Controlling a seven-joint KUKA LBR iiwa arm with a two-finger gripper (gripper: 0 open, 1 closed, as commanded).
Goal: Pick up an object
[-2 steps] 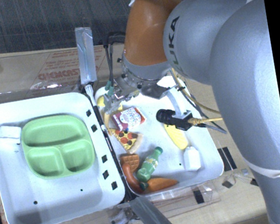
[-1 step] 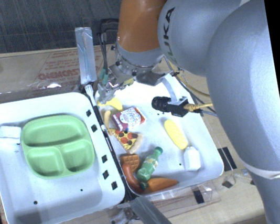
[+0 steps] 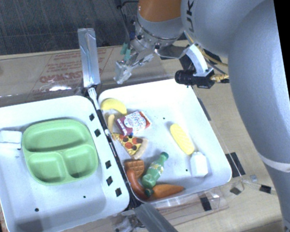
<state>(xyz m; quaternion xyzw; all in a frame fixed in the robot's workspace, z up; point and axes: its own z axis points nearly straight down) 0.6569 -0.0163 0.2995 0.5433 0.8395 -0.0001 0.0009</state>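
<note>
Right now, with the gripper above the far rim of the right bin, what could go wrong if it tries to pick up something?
1. The banana, red packet, pizza slice, green bottle and carrot crowd the right bin's left wall, so the fingers may catch a neighbour or the wall.
2. The gripper hangs over the far rim and could strike it when descending.

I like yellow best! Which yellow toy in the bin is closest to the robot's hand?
The banana, at the right bin's top-left corner, just below the hand. The other yellow piece lies farther down, mid-bin.
</note>
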